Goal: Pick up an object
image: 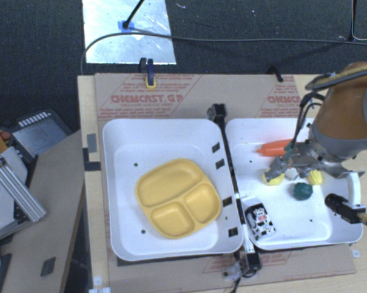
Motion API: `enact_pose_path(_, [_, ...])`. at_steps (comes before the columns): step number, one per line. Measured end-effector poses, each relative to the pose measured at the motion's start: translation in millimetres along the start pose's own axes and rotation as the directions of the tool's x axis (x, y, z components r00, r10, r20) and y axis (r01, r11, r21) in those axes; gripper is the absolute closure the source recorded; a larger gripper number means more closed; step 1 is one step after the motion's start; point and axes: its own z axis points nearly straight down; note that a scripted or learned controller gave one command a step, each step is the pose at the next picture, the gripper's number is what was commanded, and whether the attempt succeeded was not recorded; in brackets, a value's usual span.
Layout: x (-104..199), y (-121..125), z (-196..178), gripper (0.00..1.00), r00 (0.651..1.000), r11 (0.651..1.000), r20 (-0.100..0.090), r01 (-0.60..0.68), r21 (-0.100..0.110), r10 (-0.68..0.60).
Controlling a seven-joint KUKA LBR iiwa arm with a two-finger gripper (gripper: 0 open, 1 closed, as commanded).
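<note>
Tool (286,167) low in the right bin (278,233), close above a yellow object (273,178).

Yellow object just to lower left of tool, maybe touching; long axis not clear. Orange carrot-like piece (272,148) just above-left, lying left to right. Teal ball (302,191) and second yellow piece (315,178) to lower right. Black-and-white item (259,221) at bottom left corner of this bin. Impossible to tell if tool is apart or together. Yellow divided tray (176,198) in left bin (121,176). On board under the bins (169,92), red print "CHEMCAST GP", readable.

Single fixed camera above bench (187,88), slanted downward, both bins (165,134) framed
</note>
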Motion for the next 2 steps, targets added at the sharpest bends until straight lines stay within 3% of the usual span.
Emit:
enact_pose_path(1, [0,3,-6,0.00,1.000,1.000,0.002,0.003,-0.012,-0.003])
enact_pose_path(2, [1,3,57,0.00,1.000,1.000,0.000,0.001,-0.008,-0.001])
